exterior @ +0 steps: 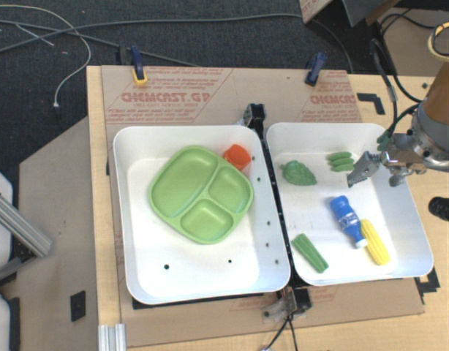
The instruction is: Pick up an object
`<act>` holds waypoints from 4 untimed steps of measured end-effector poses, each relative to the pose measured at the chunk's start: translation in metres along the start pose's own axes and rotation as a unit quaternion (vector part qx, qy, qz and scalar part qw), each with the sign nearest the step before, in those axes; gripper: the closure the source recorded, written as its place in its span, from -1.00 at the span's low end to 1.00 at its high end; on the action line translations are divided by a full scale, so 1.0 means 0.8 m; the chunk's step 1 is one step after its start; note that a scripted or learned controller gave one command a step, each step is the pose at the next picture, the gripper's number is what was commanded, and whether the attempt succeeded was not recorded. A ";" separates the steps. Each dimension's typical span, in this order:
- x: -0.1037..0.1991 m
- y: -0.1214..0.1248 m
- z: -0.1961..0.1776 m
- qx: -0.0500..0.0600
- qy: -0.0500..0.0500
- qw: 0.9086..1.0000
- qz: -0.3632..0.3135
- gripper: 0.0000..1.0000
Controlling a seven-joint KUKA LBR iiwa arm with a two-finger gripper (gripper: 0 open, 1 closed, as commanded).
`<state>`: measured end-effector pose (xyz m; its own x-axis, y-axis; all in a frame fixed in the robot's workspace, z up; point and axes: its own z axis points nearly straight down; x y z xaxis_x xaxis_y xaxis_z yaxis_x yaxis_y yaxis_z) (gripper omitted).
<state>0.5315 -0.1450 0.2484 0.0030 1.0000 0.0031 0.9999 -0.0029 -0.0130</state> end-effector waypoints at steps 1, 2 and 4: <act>0.000 0.003 -0.007 -0.006 -0.001 1.000 -0.001 -1.00; -0.005 0.000 0.071 -0.002 0.000 1.000 -0.001 -1.00; -0.003 0.006 0.199 -0.003 0.000 1.000 -0.001 -1.00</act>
<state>0.5339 -0.1467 0.0890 0.0006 1.0000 0.0031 1.0000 -0.0006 -0.0077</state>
